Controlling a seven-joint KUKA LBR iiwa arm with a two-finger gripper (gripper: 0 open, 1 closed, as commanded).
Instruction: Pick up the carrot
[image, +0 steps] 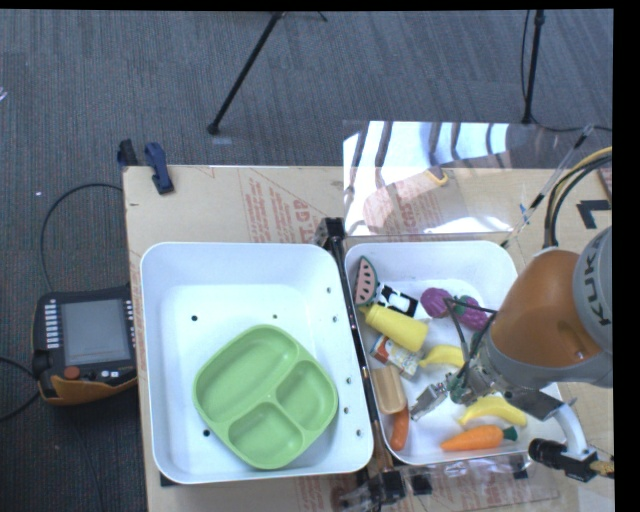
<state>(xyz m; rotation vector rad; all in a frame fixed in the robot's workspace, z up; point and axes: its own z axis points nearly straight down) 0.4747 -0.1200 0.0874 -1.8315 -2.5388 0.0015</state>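
My claw (437, 397) hangs low in the right bin (497, 262), fingers spread apart and gripping nothing. The carrot (472, 438) lies flat by the bin's near wall, just beside me and untouched, a yellow banana (492, 411) right above it. The green divided plate (265, 396) sits in the left bin (180, 285).

You are looking down on a dark grey carpeted floor (120, 70) around a brown cardboard-topped surface (240, 200). Two thin black tripod legs (245, 75) slant across the carpet at the top. A blue clamp (157, 165) grips the surface's far left corner. On the floor to the left lies a control pendant (85, 343) with a grey screen and a looping black cable (60, 215). A clear panel (440, 165) reflects bright light.
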